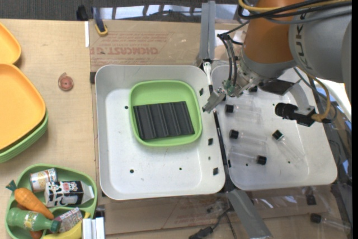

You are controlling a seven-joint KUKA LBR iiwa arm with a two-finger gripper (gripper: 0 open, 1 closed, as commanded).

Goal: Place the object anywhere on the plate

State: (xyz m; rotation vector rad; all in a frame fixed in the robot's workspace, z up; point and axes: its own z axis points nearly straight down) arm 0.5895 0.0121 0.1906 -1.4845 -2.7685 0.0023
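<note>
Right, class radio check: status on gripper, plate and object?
Gripper at the bins' divider, beside green plate. Dark ridged object lies on plate. Nothing obstructing.

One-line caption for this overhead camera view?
KUKA arm's gripper hovers at the seam between the bins, beside a green plate bearing a dark ridged slab.

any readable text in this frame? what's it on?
"CHEMCYL..." roughly, red print, upside down and mirrored, on the cardboard sheet behind the left bin; the ending is unclear.
"KU", part of a name, on the arm.
Labels on the can and the black-and-white carton in the green bowl: too small to read.
</note>
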